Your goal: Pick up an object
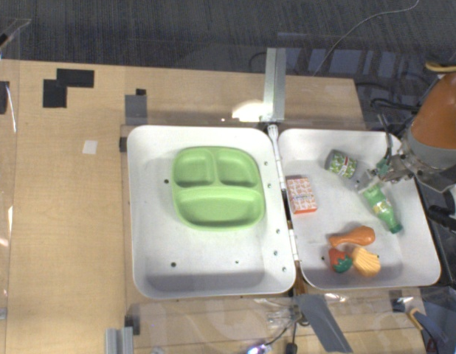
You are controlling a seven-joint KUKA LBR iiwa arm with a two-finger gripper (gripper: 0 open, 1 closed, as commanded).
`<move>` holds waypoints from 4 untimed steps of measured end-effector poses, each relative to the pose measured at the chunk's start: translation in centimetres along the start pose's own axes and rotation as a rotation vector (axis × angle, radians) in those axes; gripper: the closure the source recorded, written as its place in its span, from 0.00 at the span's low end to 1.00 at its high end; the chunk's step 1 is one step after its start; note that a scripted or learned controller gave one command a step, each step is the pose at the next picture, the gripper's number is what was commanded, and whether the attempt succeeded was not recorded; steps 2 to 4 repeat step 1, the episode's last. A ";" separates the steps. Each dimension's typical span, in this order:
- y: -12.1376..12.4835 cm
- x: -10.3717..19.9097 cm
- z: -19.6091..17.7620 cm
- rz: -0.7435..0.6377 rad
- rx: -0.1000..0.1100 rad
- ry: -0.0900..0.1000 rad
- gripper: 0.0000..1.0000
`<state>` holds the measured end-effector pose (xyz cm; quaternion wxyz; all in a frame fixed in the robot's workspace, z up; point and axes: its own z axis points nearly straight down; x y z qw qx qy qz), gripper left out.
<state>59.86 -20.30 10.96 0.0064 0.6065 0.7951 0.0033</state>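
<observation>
1. The gripper (381,172) is low in the right bin (316,268), just above the green bottle (381,207). It is too small to see what it is doing.
2. The bottle lies tilted and could roll away.
3. The can (340,164) lies near and might get bumped.
4. The orange toy (353,237) and yellow toy (365,261) touch, so grabbing one could drag both.
</observation>
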 end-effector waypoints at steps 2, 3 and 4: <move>8.0 1.6 -9.4 0.194 0.006 0.002 1.00; 8.0 1.6 -9.4 0.194 0.006 0.002 1.00; 8.0 1.6 -9.4 0.194 0.006 0.002 1.00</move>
